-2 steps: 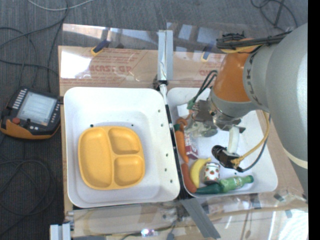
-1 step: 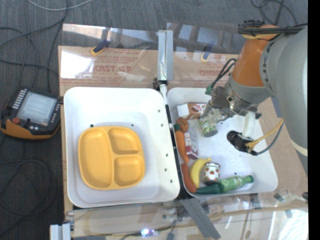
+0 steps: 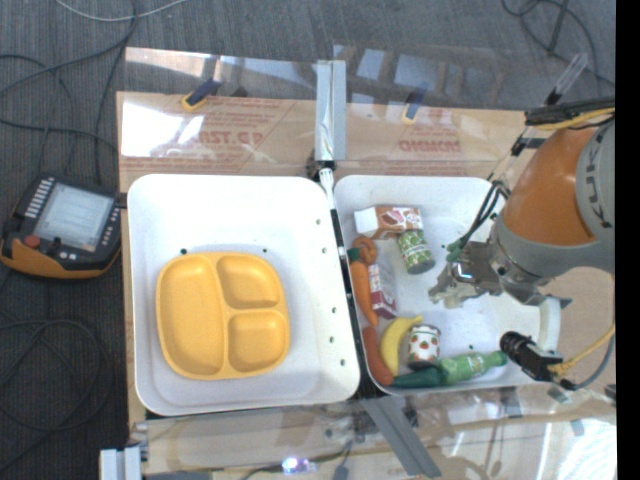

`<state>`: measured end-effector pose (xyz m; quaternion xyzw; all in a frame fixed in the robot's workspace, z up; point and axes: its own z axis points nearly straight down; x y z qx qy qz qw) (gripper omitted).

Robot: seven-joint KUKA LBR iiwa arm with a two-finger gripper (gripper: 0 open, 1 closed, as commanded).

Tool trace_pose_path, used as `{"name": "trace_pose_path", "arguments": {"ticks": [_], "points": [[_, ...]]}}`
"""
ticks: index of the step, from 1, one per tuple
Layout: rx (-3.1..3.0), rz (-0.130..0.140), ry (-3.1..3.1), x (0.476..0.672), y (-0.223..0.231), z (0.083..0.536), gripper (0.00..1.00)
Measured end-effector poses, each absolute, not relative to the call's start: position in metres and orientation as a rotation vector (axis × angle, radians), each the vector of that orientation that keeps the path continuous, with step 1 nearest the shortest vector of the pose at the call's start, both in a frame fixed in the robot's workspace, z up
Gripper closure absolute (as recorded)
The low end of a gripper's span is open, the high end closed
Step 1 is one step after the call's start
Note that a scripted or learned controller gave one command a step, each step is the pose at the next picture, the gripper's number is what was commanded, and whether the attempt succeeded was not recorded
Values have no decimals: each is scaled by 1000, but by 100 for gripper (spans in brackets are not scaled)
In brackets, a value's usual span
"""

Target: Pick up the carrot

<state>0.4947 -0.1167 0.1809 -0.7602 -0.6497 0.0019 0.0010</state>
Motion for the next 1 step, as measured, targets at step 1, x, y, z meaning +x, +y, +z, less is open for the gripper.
{"name": "trace_pose_path", "arguments": {"ticks": [1], "points": [[-2395, 5, -2029, 483, -69, 203, 100]]}}
